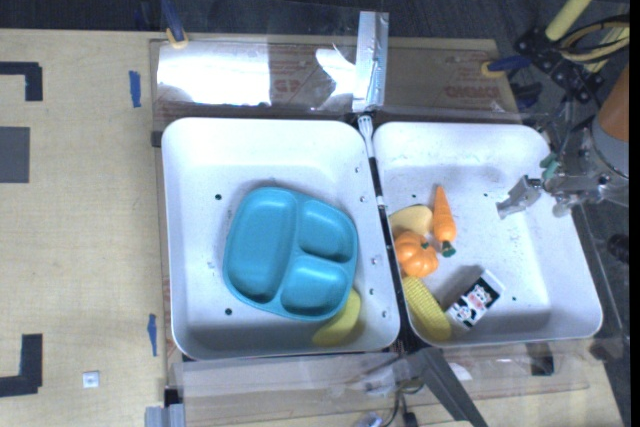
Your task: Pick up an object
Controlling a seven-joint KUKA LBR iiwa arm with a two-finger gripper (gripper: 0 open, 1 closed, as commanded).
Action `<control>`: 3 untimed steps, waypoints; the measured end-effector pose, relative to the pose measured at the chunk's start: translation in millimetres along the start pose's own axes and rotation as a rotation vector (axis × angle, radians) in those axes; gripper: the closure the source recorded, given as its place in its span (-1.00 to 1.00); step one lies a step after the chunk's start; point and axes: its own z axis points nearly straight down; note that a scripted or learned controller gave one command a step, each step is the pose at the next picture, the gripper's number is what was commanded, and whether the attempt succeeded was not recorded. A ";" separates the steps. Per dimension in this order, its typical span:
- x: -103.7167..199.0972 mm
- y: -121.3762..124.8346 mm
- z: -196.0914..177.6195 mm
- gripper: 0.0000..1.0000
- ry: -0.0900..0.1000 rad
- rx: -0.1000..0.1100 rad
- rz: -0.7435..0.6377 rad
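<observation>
white plastic forms two shallow bins side by side on a pale wooden bench (80,245). the left bin (190,155) holds a blue divided plate (288,253) with three compartments, lying slightly tilted near the bin's middle, and a yellow rounded object (343,320) tucked under the plate's near right edge. the right bin (520,315) has its toys gathered along its left wall: an orange carrot (443,213) lying lengthwise, a yellow piece (407,220) just beside it on the left, a small orange pumpkin-like item (418,257) touching below them, and a yellow corn cob (425,308) at the near left corner. a small black and white box (472,301) lies just right of the corn. the gripper (540,187) hangs at the far right side of the right bin, well apart from the toys, with nothing between its fingers; they look spread, though the metal parts blur together at this angle. a clear plastic sheet (270,65) stands behind the bins.
</observation>
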 end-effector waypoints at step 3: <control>74.0 49.7 86.7 1.00 -0.009 -0.015 -0.502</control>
